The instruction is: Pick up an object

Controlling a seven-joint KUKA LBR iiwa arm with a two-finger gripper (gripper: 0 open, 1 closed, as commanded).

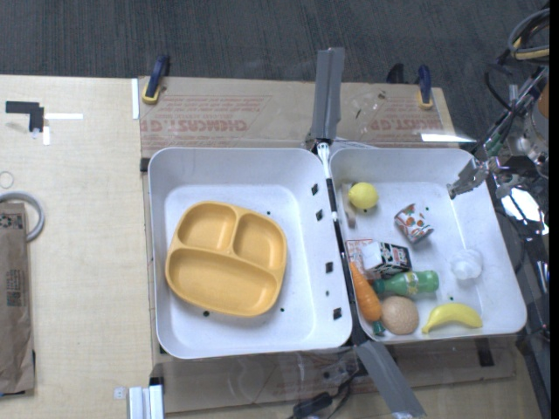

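Note:
The right bin (489, 225) holds several small items: a yellow lemon (363, 196), a small printed carton (414, 223), a white, red and black packet (380, 256), a green bottle (409, 283) lying on its side, an orange carrot (366, 293), a brown round item (400, 315), a yellow banana (452, 318) and a clear plastic cup (466, 265). My gripper (465, 183) hangs over the bin's upper right corner, apart from all of them, with nothing seen in it.
In the left bin (166, 199) lies a yellow divided plate (229, 258). A grey divider bar (328, 94) runs between the bins at the back. Cardboard (236, 112) lies behind the bins. The arm and its cables (524, 147) crowd the right edge.

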